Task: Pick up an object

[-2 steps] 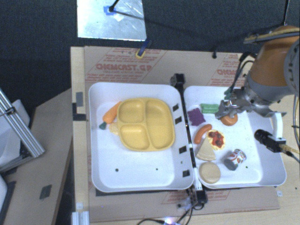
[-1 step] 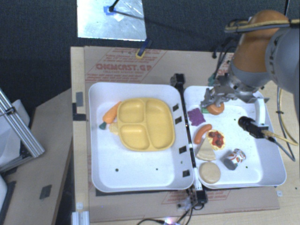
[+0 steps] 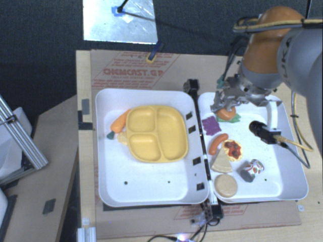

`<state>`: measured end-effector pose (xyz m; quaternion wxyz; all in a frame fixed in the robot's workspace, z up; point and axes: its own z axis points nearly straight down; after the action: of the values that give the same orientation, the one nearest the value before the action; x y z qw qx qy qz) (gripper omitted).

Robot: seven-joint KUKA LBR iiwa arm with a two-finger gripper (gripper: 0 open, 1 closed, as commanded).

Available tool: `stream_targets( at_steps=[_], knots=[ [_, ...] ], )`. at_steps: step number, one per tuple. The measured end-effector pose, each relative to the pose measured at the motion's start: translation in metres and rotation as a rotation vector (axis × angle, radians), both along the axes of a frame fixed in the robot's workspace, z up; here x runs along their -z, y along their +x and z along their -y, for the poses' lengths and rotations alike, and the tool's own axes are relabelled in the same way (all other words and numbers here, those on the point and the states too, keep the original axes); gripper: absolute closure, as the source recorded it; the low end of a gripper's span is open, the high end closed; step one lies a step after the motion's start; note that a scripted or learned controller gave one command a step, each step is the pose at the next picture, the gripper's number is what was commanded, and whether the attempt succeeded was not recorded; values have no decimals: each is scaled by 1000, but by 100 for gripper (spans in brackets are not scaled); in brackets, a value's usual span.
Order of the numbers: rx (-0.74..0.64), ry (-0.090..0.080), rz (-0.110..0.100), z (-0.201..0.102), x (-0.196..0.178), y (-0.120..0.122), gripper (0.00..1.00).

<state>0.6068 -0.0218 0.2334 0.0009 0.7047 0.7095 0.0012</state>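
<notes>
From the fixed camera above the bench, the grey arm reaches in from the right and its gripper [image 3: 225,103] hangs low over the right bin [image 3: 290,183], just above an orange round toy [image 3: 227,115] near the bin's far edge; whether the gripper is parted or closed on anything cannot be told from here. The step in hand looks like the approach to a grasp; the next move probably calls for a short straight descent onto the toy, keeping off the purple piece [image 3: 211,125] beside it.
</notes>
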Motion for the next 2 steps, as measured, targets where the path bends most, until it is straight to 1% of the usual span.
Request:
stream_targets(
  at_steps=[1,2],
  knots=[
    [6,-1,-4,1,18,-11,100],
    [2,0,-1,-3,12,-3,100]
  ],
)
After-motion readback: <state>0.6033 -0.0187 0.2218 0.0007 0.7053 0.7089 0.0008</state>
